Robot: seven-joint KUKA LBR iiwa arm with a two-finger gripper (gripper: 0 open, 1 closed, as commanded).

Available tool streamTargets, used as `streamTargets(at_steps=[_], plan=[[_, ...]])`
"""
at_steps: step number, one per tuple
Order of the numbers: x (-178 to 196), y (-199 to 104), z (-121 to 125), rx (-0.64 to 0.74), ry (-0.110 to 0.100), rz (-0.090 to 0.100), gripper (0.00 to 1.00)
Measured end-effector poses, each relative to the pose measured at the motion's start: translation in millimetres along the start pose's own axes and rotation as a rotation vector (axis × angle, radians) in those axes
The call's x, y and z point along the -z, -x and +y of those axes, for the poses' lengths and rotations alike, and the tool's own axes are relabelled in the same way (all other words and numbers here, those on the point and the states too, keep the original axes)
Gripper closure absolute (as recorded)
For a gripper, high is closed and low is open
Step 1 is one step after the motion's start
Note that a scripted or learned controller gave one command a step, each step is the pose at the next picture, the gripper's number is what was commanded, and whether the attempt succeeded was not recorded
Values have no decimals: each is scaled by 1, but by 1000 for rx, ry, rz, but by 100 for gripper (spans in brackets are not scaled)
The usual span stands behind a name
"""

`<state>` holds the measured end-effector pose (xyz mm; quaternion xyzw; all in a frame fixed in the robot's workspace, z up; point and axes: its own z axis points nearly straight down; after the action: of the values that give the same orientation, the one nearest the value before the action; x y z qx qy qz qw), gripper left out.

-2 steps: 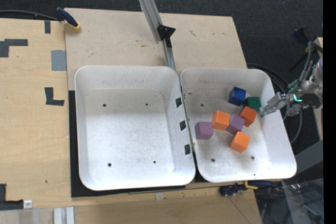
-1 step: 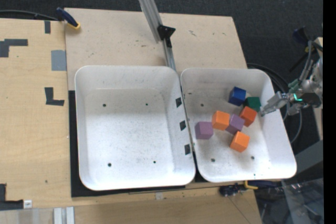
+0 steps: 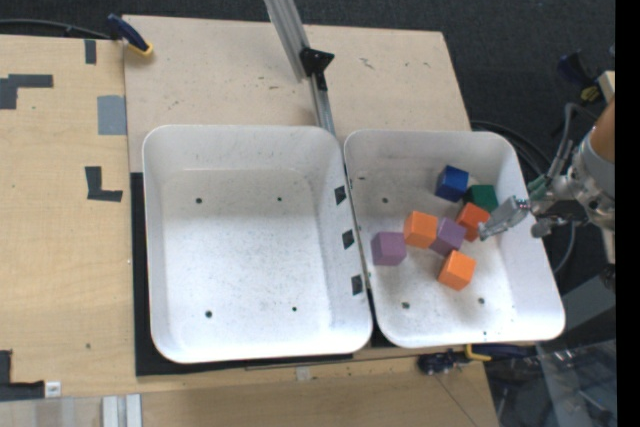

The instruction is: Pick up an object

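Note:
Several small blocks lie in the right bin [image 3: 520,310]: a blue one [image 3: 452,182], a green one [image 3: 484,196], a red-orange one [image 3: 472,216], an orange one [image 3: 421,228], a purple one [image 3: 450,236], a lilac one [image 3: 388,248] and another orange one [image 3: 457,269]. My gripper [image 3: 503,217] reaches in over the bin's right wall. Its tip sits just right of the red-orange block and close to the green one. Nothing shows held in it.
The left bin [image 3: 160,245] adjoins the right bin along a shared middle edge [image 3: 350,225]. A grey metal rail [image 3: 285,5] slants down from the top to that edge. Cables hang off the bench at the right [image 3: 570,130].

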<state>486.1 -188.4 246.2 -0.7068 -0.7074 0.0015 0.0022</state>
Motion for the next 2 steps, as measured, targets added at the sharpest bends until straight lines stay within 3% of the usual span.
streamTargets(at_steps=[2], plan=[[-116, 3, 4, -1, -3, 1, 0]])
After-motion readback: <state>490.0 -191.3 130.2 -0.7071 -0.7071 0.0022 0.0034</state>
